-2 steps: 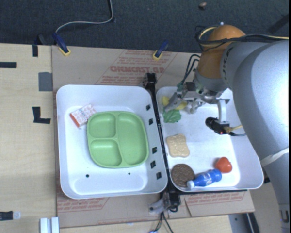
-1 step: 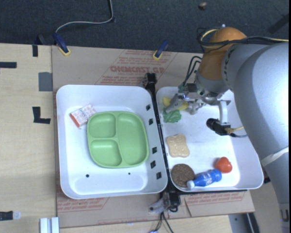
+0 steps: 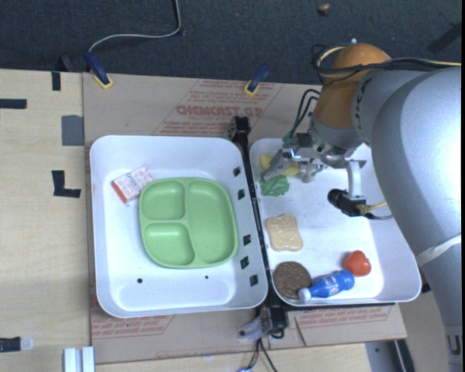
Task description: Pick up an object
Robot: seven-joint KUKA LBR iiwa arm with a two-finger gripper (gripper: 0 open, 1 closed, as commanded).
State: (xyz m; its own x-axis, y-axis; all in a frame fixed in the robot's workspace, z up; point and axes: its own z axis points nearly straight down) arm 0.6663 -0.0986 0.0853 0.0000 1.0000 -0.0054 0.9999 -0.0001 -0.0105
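My gripper [image 3: 288,163] hangs low over the far left corner of the right bin [image 3: 387,242]. Directly beneath and beside it lie a green leafy toy [image 3: 275,184] and a small yellow piece [image 3: 293,170]; whether it touches either is unclear. Further forward in the same bin rest a tan cracker-like piece [image 3: 284,232], a round brown cookie [image 3: 292,278], a blue bottle [image 3: 329,285] on its side and a red toy [image 3: 357,263].
The left bin [image 3: 108,231] holds a green divided plate [image 3: 188,222] and a small red-and-white packet [image 3: 131,184]. A black divider [image 3: 249,200] runs between the bins. The grey arm [image 3: 418,138] covers the right bin's far right side.
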